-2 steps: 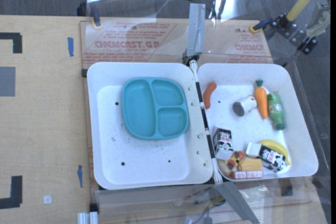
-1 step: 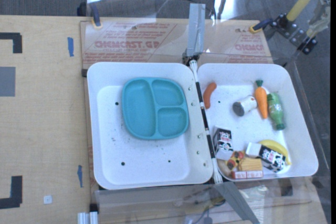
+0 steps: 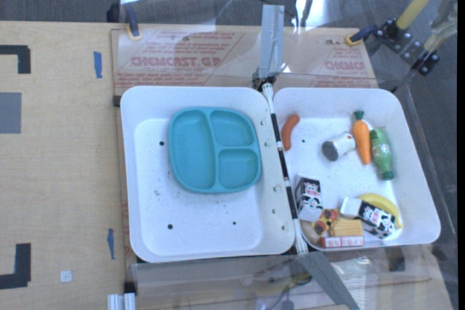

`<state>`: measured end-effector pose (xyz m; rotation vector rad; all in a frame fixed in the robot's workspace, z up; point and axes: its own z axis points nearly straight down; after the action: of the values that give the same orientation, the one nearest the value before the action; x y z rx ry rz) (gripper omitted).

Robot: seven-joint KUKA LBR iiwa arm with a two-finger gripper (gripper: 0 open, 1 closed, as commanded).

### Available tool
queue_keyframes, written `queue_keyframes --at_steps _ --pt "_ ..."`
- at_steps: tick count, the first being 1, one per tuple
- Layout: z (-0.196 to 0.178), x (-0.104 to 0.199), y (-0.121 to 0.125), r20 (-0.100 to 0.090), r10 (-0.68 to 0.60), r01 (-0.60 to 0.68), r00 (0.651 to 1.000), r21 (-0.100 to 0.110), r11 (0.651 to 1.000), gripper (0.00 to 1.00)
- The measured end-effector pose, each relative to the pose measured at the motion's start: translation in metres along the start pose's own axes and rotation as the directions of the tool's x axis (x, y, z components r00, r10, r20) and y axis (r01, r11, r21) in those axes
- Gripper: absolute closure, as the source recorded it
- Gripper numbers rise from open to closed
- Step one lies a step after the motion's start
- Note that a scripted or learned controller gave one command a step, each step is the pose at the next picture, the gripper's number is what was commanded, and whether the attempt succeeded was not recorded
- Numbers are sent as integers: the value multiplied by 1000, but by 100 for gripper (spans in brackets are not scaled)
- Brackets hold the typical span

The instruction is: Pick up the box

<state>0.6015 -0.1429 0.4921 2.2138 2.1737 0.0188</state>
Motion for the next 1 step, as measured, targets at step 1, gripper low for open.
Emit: queue_keyframes --at_steps 1 --pt "57 142 58 -17 35 -34 999 33 999 100"
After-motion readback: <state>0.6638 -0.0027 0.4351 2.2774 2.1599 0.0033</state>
